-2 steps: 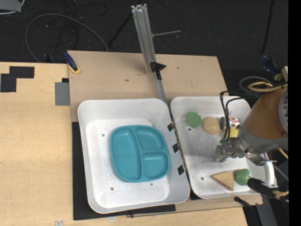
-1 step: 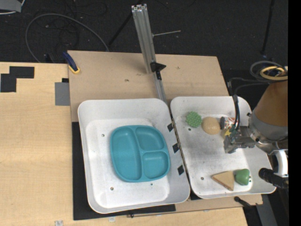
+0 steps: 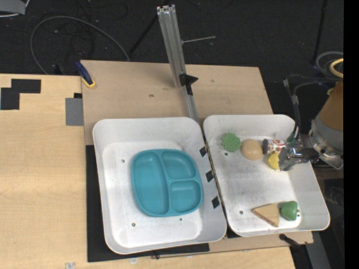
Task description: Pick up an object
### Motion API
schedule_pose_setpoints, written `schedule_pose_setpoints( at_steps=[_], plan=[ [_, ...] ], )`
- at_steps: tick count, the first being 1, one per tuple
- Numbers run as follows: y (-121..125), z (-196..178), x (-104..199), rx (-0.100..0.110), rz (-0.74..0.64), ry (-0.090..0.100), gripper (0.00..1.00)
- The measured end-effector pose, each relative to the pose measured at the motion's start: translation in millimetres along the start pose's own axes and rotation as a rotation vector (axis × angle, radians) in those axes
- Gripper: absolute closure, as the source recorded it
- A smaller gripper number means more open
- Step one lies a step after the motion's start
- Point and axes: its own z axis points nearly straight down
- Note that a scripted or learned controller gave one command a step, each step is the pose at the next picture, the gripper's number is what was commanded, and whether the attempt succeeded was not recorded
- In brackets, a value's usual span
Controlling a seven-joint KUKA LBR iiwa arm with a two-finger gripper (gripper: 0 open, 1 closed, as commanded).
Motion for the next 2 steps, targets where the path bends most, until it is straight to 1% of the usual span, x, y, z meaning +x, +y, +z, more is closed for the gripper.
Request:
schedule_pose_setpoints(
  at_steps=[1, 2],
  plan=[
    [0.5, -23.7, -0.8, 0.004, 0.0, 0.001, 1.0],
    [12.4, -10.1, 45.6, 0.008, -0.002, 0.004, 1.0]
  ],
)
